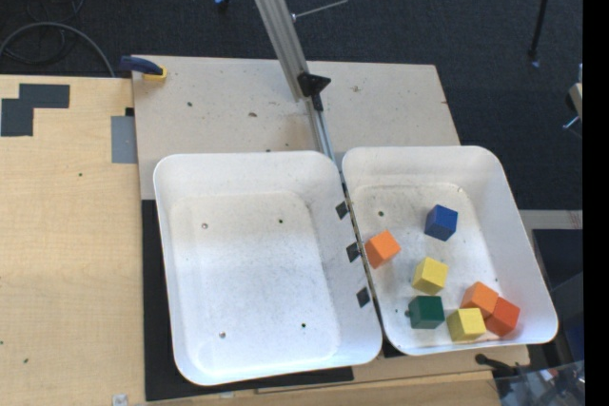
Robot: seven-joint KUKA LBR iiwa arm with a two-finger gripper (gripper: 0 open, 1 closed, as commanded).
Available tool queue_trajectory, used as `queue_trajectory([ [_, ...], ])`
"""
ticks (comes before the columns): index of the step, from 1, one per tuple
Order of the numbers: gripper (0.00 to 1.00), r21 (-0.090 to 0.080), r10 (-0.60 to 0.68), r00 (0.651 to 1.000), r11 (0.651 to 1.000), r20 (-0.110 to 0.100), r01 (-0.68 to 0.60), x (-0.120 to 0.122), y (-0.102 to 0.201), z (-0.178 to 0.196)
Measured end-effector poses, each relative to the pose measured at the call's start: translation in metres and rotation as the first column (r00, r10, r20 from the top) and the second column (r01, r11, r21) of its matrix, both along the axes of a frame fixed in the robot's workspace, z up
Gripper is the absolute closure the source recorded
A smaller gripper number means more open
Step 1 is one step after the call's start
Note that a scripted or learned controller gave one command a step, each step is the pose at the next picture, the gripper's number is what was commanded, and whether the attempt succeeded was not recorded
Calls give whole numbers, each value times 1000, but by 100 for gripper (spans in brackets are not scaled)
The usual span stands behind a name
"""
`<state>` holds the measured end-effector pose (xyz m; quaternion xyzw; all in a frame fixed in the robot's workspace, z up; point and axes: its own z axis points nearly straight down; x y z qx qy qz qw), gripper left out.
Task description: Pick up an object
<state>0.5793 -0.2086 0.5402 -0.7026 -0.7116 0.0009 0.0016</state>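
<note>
You see right bin holding seven blocks: blue block, orange block, yellow block, green block. Claw state: cannot tell.

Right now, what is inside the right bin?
The right bin holds seven cubes: blue, orange, yellow, green, a second yellow, a second orange and red. The last three touch, hiding their meeting faces.

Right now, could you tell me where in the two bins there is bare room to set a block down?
The left bin offers bare floor wall to wall. In the right bin, the far strip above the blue cube is free. Its near right corner is crowded: green cube, yellow cubes, orange ones.
</note>
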Motion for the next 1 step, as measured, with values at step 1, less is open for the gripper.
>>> queue_trajectory([
  [1,0,1,-2,1000,1000,-6,2,45,1,-110],
])
